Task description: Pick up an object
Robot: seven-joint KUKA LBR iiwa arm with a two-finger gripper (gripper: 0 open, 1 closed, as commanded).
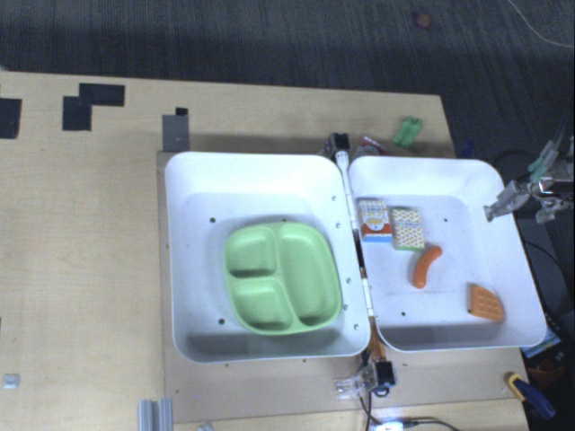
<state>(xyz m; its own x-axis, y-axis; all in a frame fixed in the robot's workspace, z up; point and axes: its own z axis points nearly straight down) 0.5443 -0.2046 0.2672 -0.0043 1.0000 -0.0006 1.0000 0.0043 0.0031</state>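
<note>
While glossy, tray (283, 277) sits three-welled | sausage (426, 267) curved (orange) | waffle (485, 303) gridded

Lighting is even and moderately bright over the bench (81, 268), diffuse and from overhead. The two white bins, left (184, 268) and right (485, 180), read pale with a faint bluish cast and no blown-out glare; soft grey shading lies along their inner walls and near edges. The green tray (282, 277) throws a weak, soft-edged shadow toward the front of its bin. The dark floor (269, 16) at the top is dim, with a darker band next to the bench edge. Overall sharpness is low: fine detail is smeared, small items are soft, and print on the small boxes (392, 224) is unreadable. Straight edges bow slightly toward the frame borders.
</note>
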